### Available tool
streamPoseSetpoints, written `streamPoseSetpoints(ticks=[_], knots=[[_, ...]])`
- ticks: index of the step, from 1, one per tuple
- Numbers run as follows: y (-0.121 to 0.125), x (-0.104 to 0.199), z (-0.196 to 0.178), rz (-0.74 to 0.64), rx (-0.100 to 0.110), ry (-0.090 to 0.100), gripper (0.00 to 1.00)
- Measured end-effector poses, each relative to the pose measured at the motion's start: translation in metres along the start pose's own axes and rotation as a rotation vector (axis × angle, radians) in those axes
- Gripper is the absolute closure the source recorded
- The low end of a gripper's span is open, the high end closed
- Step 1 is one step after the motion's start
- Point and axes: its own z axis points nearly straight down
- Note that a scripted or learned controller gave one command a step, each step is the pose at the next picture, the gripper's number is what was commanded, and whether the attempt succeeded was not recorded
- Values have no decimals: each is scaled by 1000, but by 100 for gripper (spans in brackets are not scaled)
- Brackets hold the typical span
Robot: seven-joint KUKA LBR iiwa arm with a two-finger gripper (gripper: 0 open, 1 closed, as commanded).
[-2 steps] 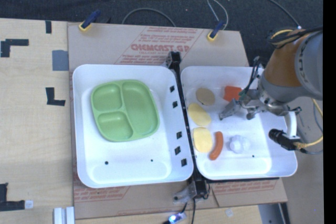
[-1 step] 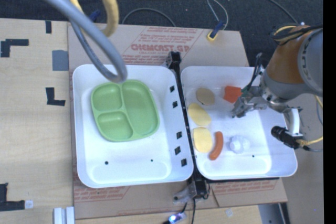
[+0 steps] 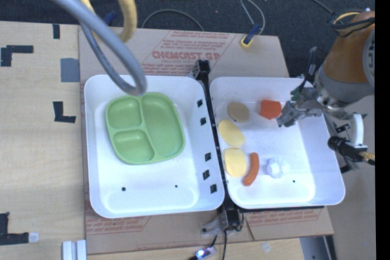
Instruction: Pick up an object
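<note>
Rightward, in the right bin (image 3: pixel 317 182), lie the candidates for picking: an orange-red block (image 3: pixel 270 109) near the far wall, a tan oval piece (image 3: pixel 238 111) just left of it, two yellow pieces (image 3: pixel 231 133) (image 3: pixel 235 162) along the left wall, a red sausage-shaped piece (image 3: pixel 252 168) touching the nearer yellow one, and a small white object (image 3: pixel 275 168) beside that; the gripper (image 3: pixel 287 119) hangs just right of the orange-red block, whether it touches cannot be told; the left bin (image 3: pixel 97 192) bears a green divided plate (image 3: pixel 145 128); a grey hose (image 3: pixel 91 27) crosses above it.
</note>
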Motion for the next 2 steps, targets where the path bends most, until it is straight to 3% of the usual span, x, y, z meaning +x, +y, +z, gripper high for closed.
streamPoseSetpoints(ticks=[2], knots=[[-4, -14, -111, 0, -2, -1, 100]])
